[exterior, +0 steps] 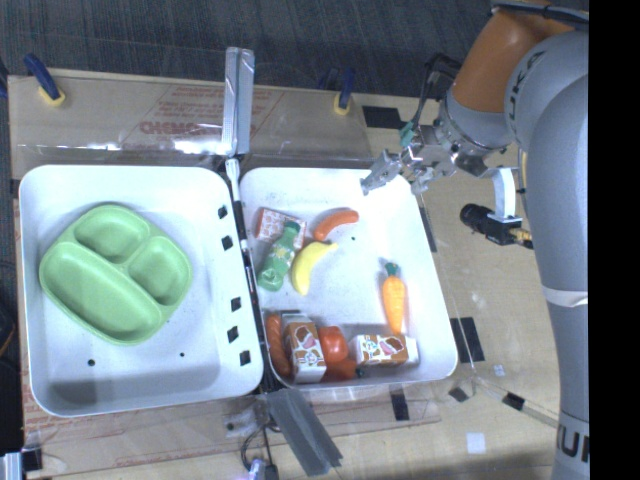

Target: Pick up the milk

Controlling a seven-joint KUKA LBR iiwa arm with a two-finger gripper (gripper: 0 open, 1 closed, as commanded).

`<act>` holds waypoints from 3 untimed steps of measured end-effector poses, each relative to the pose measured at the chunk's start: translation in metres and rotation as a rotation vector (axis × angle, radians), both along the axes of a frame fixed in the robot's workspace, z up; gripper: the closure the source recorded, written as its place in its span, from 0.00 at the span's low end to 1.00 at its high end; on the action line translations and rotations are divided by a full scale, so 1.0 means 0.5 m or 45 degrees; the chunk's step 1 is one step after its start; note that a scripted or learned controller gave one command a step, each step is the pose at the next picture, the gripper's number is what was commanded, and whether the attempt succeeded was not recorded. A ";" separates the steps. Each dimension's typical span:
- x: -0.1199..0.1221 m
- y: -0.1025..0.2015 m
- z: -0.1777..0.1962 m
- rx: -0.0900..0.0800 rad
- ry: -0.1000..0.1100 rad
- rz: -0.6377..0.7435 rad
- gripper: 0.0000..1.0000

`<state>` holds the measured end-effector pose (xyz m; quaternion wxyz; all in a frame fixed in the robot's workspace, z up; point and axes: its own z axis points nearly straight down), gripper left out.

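We are noting, in the left bin (40, 368), a green divided plate (115, 271) lying alone. In the right bin (425, 258), a small carton (275, 224), a green bottle (277, 260), a banana (310, 263) and a sausage (334, 222) are clustering near the top left, with a carrot (393, 300) further right. We are judging the milk to be one of the cartons along the bottom wall: one (305, 352) is standing pressed against a tomato (334, 349), another (383, 349) is lying just beside it; which one is milk we cannot tell. The gripper (388, 172) is hovering over the bin's top right corner, well apart from them, holding nothing; whether its fingers are parted we cannot tell. We are flagging the crowding and the near wall as likely causes of a blocked or mistaken grasp.
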<state>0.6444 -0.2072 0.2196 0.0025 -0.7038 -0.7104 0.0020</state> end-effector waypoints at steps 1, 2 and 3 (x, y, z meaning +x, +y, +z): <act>-0.112 0.061 -0.189 -0.001 0.003 -0.333 0.00; -0.111 0.063 -0.175 0.000 0.010 -0.327 1.00; -0.116 0.244 -0.061 -0.003 -0.001 -0.401 1.00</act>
